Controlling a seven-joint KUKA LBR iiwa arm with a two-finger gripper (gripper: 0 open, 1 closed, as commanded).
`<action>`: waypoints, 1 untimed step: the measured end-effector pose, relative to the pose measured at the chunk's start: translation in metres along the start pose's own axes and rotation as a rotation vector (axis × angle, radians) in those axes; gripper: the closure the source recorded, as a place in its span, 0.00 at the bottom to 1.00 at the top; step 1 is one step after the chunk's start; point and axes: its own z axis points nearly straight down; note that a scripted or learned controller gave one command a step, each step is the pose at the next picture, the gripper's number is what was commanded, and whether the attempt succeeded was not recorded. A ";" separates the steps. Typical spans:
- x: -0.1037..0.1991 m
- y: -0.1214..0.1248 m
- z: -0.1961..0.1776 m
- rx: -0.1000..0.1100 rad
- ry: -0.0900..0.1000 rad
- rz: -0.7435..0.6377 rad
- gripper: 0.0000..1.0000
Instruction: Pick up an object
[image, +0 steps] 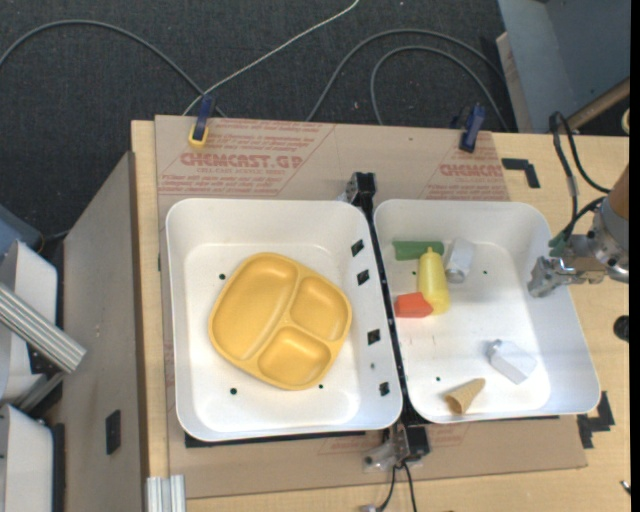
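Six small things lie in the right bin (500, 310), and any one of them would satisfy the task. The claw (548, 272) hangs at that bin's right rim with nothing visibly in it; whether it is released or clenched I cannot tell from this angle.

Nearest to the claw, to its left, a small pale cup (459, 258) lies tipped on its side. It looks smooth and round, so it is likely to roll under a poor pinch. In front of the claw and a little left sits a grey-white block (510, 362) with flat faces, apart from everything else. I judge it the best target: come straight down over it, line the claw up across its short faces, and close only once low.

Beyond the cup, the glossy yellow bottle (433, 278) touches a red block (413, 306) and lies just beside a flat green piece (410, 249). That crowding makes a clean grasp harder. The tan cone (464, 395) lies alone near the front rim, tapered and apt to slip.

Farthest from the claw, in the left bin (200, 300), lies a yellow divided tray (281, 320), broad, shallow and smooth, too wide to pinch except by its edge. Both bins stand on the pale wooden counter (600, 160)
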 end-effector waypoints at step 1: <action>0.006 0.010 -0.052 -0.002 -0.001 -0.001 1.00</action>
